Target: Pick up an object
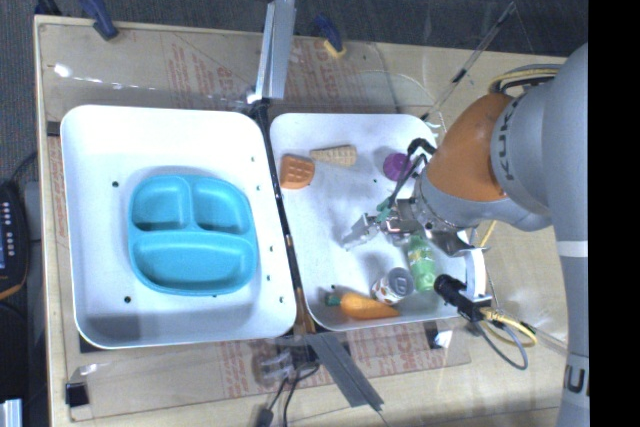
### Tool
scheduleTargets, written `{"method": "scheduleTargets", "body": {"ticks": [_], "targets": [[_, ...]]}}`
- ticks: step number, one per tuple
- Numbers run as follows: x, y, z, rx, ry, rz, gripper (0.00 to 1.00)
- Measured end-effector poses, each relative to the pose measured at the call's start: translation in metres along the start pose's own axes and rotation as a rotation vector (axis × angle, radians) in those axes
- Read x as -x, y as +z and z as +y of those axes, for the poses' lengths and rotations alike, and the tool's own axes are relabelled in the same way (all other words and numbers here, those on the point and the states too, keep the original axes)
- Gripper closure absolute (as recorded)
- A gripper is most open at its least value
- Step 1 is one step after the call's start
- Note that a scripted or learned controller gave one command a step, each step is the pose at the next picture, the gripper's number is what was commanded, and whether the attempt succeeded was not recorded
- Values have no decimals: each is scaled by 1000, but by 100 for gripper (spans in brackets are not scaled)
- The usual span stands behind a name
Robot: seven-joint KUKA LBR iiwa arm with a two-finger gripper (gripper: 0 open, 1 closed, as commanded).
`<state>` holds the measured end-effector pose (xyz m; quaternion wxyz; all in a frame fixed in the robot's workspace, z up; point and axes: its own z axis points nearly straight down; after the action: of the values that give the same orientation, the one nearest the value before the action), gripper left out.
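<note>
**Gripper low in the right bin, among the toys**

The gripper sits low inside the right bin, reaching in from the right under the arm's orange band. Its metal fingers point toward the bin's middle; whether they are spread or closed cannot be told from this angle, and nothing is visibly caught between them.

Just behind the gripper, close under the wrist, lies a green bottle, partly covered by the arm. Below the gripper and slightly to its right rests a small silver can, and beside that, near the bin's lower edge, an orange carrot. Above the gripper, toward the far wall, lie a tan cone and an orange waffle-like piece; a purple object sits up and to the right, touching the arm's black fitting.

Well to the gripper's left, the left bin holds a blue divided tray.
</note>
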<state>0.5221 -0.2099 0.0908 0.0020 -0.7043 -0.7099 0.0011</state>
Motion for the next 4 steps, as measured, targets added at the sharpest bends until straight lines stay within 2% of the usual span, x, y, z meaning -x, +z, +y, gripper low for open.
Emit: {"method": "scheduleTargets", "body": {"ticks": [1, 2, 3, 4], "targets": [[0, -1, 76, 3, 1, 0, 0], [-11, -2, -44, 6, -1, -1, 0], [-11, -12, -42, 8, -7, -3, 100], [-29, -80, 80, 4, -1, -1, 100]]}}
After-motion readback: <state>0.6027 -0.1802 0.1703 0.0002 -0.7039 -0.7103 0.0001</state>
